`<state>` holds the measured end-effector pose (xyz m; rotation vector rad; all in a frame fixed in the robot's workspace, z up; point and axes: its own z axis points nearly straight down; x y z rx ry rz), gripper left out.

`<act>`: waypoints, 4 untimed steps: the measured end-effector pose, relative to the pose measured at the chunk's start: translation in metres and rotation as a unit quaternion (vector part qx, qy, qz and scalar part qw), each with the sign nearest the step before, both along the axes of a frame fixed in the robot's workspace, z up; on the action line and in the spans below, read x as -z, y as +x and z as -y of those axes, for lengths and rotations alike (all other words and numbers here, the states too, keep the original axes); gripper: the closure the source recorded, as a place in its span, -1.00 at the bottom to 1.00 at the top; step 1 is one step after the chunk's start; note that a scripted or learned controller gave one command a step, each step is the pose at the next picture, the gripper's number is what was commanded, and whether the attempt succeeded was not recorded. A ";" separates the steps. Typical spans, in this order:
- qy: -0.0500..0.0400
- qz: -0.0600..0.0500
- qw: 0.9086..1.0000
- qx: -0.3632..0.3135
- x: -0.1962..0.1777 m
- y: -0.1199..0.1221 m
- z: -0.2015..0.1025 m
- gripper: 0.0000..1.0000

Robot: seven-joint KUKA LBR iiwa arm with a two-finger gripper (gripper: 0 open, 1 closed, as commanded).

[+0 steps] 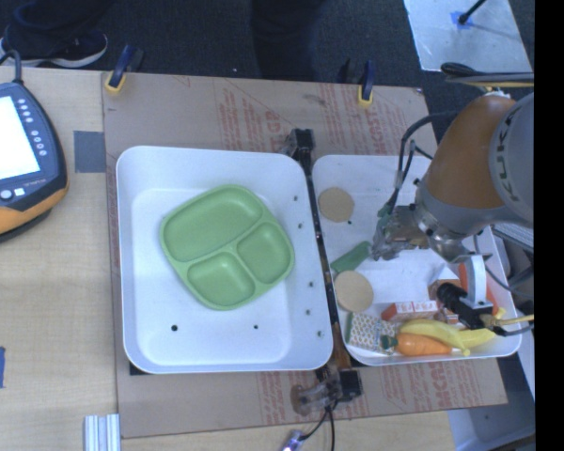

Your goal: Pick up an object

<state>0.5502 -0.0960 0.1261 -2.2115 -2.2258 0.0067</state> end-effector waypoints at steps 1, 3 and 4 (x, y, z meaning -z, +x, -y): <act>0.000 0.002 1.000 0.001 -0.041 0.106 0.045 -1.00; 0.000 0.000 1.000 0.000 -0.066 0.043 -0.015 1.00; -0.001 0.000 1.000 0.001 -0.056 -0.009 0.036 1.00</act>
